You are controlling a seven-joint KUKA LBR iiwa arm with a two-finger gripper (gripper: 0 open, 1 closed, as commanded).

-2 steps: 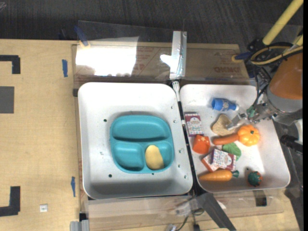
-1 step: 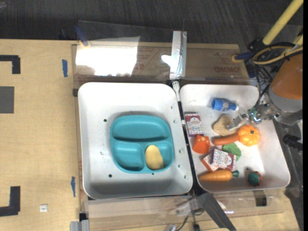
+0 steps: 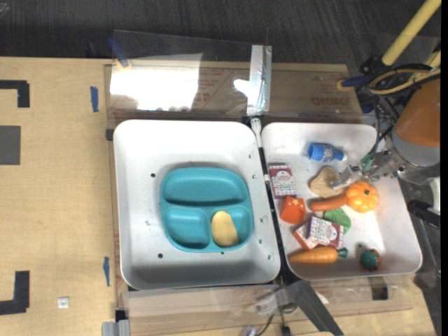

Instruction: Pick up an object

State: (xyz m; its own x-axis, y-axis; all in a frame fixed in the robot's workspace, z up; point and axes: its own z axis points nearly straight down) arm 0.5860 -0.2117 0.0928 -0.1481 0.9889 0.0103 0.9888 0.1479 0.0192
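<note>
Small orange pumpkin in the right bin, right of centre, just under the gripper; fingers' state unclear. Left of it a carrot, tan cookie, blue can. Nearer: red packet, second carrot. Left bin: teal tray with a potato.

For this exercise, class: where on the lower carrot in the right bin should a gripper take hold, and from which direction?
Grip the lower carrot across its thick orange middle, coming straight down from above. It lies flat and lengthwise near the right bin's front wall, so its narrow width suits the gripper. The small packet sits close behind, so I'd probably keep clear of that side.
</note>
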